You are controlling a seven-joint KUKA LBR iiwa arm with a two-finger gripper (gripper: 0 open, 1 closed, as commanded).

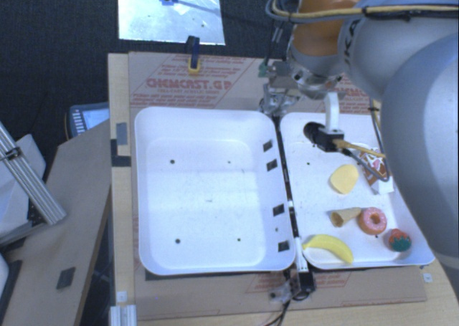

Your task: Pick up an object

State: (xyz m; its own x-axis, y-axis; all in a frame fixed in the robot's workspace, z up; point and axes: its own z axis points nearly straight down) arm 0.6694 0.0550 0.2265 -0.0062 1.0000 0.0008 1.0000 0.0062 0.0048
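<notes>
The pick is not yet made, judging by how things lie. The gripper hangs at the far rim where the left bin and the right bin meet. Nothing shows in its grasp, and I cannot tell whether it is open or closed at this angle.

Every candidate lies in the right bin, well apart from the gripper:
- a yellow slice near the middle
- a small cone just beside a pink doughnut
- a red-and-green toy fruit at the near right corner
- a toy banana along the near edge
- a red-and-white piece against the right wall, partly under the arm

Still to do, it seems: choosing one, moving over it, descending, closing and lifting.
</notes>
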